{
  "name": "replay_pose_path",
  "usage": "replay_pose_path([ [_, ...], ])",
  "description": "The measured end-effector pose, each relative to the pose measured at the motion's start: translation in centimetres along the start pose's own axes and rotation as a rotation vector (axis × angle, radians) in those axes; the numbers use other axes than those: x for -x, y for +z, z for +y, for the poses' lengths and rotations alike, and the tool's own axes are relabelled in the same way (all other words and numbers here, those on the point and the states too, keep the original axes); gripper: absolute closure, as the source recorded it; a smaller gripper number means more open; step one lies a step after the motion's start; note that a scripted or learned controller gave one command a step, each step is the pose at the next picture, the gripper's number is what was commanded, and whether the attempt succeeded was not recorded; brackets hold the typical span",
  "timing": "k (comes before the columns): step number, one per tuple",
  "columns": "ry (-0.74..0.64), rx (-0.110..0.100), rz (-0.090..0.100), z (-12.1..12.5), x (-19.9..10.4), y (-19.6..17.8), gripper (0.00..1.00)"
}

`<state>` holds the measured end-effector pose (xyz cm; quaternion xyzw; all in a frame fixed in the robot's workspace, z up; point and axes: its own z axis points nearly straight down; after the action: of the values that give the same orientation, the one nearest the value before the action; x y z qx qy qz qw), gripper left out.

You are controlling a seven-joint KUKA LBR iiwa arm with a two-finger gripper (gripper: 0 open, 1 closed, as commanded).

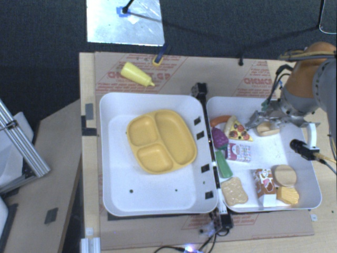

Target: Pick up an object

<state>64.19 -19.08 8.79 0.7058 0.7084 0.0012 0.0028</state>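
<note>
Approach step in hand. Claw (267, 121) low in the right white bin (316, 194) — finger state cannot be told. A tan bread-like toy piece (268, 130) lies directly beneath it, slice-shaped toy pizza (238, 130) just beside — next, close and lift.

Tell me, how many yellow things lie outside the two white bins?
1: a yellow squeeze bottle lying on the cardboard above the left bin. The yellow tray sits inside that bin, so it isn't counted.
</note>
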Motion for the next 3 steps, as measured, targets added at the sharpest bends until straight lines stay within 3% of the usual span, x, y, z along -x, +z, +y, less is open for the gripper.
replay_pose_path([
  [1, -0.001, 0.008, -0.002, 0.2, 0.0, -1.3, 1.0],
  [3, -0.002, 0.003, 0.0, -0.4, -1.0, -13.0, 1.0],
])
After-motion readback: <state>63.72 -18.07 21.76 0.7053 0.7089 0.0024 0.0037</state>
